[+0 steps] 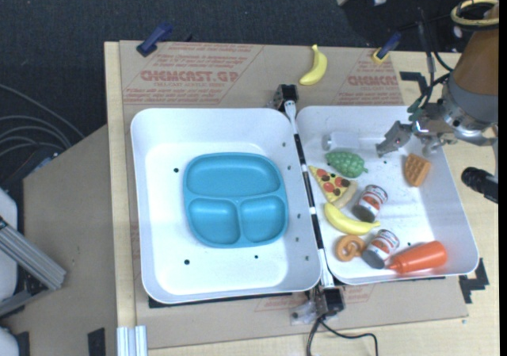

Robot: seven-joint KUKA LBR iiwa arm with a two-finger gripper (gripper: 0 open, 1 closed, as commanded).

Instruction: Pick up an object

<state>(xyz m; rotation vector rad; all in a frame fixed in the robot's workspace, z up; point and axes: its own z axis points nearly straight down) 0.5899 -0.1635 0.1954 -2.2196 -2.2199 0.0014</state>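
The right bin (pixel 444 212) holds several toy foods: a green knobbly piece (pixel 345 162), a pizza slice (pixel 332 183), a yellow banana (pixel 347 220), a pretzel (pixel 347 248), two small cans (pixel 370 202) (pixel 382 246), an orange bottle (pixel 418 258) and a brown bread-like piece (pixel 416 170). My gripper (pixel 410 140) hangs over the bin's far right part, just above the brown piece. Its fingers (pixel 392 140) stand open with nothing between them.
The left bin (pixel 158 251) bears a blue divided plate (pixel 234 197). A second banana (pixel 314 67) lies on the cardboard behind the bins. Blue clips (pixel 154 40) (pixel 386 47) sit at the board's far edge. The arm's orange band (pixel 479 69) rises at the right.
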